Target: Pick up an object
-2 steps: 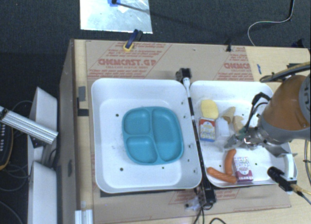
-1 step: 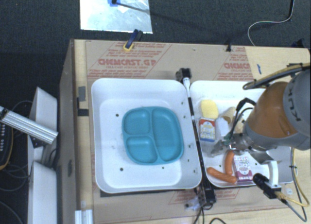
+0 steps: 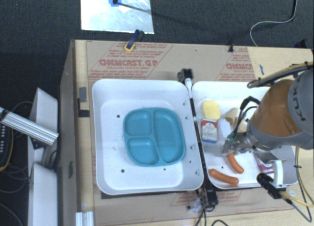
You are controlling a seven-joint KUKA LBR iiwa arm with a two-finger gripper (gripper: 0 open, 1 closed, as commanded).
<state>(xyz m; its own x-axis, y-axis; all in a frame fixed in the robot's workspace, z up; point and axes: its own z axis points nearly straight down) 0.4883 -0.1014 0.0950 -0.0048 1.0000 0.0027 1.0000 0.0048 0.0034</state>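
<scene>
Two bins are sitting side by side on the counter (image 3: 147, 56); the left bin (image 3: 147, 90) is holding one blue plate (image 3: 154, 137); the right bin (image 3: 216, 92) is holding two sausages, one bottle (image 3: 209, 131) and one yellow block (image 3: 211, 109); the upper sausage (image 3: 235, 163) is lying just at the gripper's (image 3: 234, 145) six o'clock, its long axis running from ten to four o'clock; the lower sausage (image 3: 223, 176) is lying near the bin's six o'clock edge, running from nine to three o'clock; how wide the gripper is standing, I cannot tell.

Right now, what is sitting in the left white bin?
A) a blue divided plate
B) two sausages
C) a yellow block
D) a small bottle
A: the left bin holds a blue divided plate, while the sausages, the yellow block and the small bottle all lie in the right bin, where the gripper is.
</scene>
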